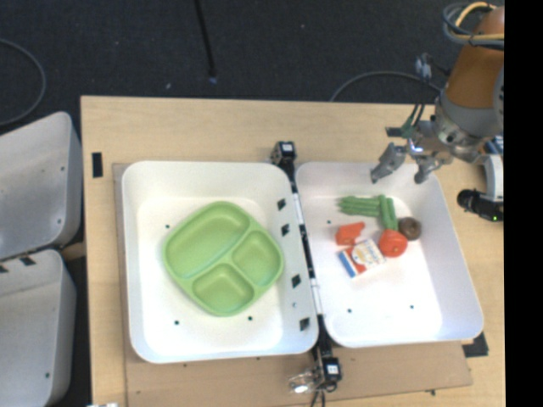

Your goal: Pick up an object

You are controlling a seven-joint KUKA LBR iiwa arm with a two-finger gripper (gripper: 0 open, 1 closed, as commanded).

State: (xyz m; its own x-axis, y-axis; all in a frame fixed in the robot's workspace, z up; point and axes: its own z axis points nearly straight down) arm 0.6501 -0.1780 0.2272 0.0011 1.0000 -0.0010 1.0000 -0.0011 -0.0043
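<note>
A wooden desk (102, 125) carries two shallow white bins side by side. The left bin (140, 312) holds a green tray (222, 257) with three compartments, lying flat near the bin's middle and turned at an angle to the bin's sides.

The right bin (407, 312) holds a small cluster of things in its far half. A green piece (371, 206) lies farthest, stretched left to right, with a thicker end pointing near at its right side. Just near of it on the left is an orange-red piece (349, 233). A red ball (393, 243) sits to the right, touching or almost touching a brown round thing (411, 227) at its far right. A small white packet (362, 257) with red and blue marks lies nearest of the group, just beside the red ball and the orange-red piece.

The arm (471, 83) reaches in from the right, above the far right corner of the right bin. The gripper (402, 168) hangs over the bin's far edge, its two fingers (382, 166) spread apart with nothing between them. It is apart from the cluster, farther off than the green piece and a little to its right.
</note>
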